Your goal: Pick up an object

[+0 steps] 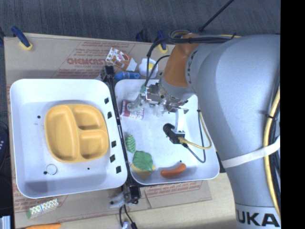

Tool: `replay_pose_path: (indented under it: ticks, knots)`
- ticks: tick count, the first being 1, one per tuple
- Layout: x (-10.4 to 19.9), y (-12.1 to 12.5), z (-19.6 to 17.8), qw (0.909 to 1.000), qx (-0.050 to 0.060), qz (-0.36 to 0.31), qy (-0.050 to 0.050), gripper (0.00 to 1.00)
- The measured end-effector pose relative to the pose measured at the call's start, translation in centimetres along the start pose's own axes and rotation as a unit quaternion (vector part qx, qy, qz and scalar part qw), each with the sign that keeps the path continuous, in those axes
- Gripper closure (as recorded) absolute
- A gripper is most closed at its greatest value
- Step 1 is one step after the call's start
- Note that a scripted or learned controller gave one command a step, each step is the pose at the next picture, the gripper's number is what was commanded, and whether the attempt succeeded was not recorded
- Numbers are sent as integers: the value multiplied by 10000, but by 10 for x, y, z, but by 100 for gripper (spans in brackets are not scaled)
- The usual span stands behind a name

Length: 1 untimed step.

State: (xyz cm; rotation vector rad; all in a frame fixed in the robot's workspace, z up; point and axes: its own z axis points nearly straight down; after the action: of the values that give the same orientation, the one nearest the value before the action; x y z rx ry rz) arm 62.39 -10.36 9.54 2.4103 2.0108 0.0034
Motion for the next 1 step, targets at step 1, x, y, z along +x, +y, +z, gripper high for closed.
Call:
replay_pose_path:
  ticks: [1]
  knots:
    - [18,31,1,9969,14,790,-2,0]
